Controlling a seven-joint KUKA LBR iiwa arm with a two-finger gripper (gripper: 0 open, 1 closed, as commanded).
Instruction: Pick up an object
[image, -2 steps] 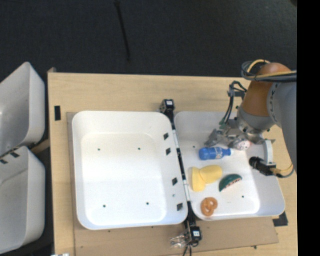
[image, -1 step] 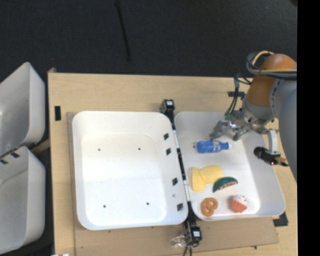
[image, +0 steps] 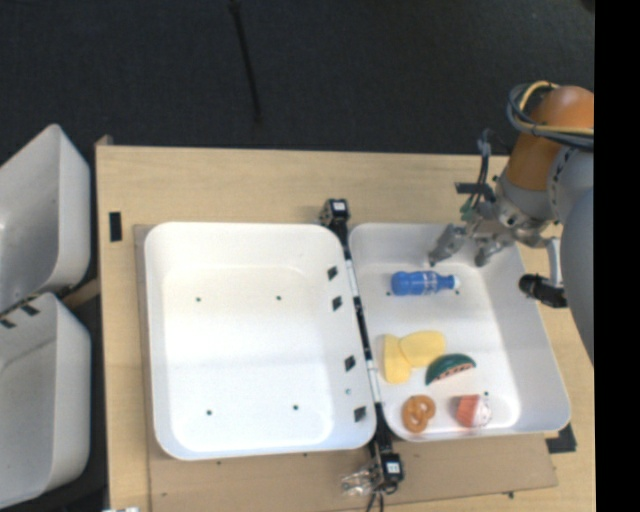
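- I see the gripper (image: 462, 243) hanging over the far edge of the right bin (image: 535, 345), its two fingers spread apart with nothing between them.
- Just beside it, toward the near side, the blue bottle (image: 422, 284) lies on its side on the bin floor, white cap pointing to the bin's right wall. I judge this the likeliest target, being closest to the fingers.
- I expect the bottle to be light, stiff plastic and fairly slick; being round, it may roll away if one finger touches first. I'd close across the middle of its body, fingers straddling its long axis, not on the cap.
- Toward the near edge of the same bin sit a yellow piece (image: 410, 354), a watermelon slice (image: 450, 368), a pretzel (image: 419, 411) and a red-and-white object (image: 472, 409), all well apart from the gripper.
- The yellow piece looks flat and low, so I'd think it harder to take hold of.
- The left bin (image: 160, 330) lies alongside, touching the right one at the shared edge.
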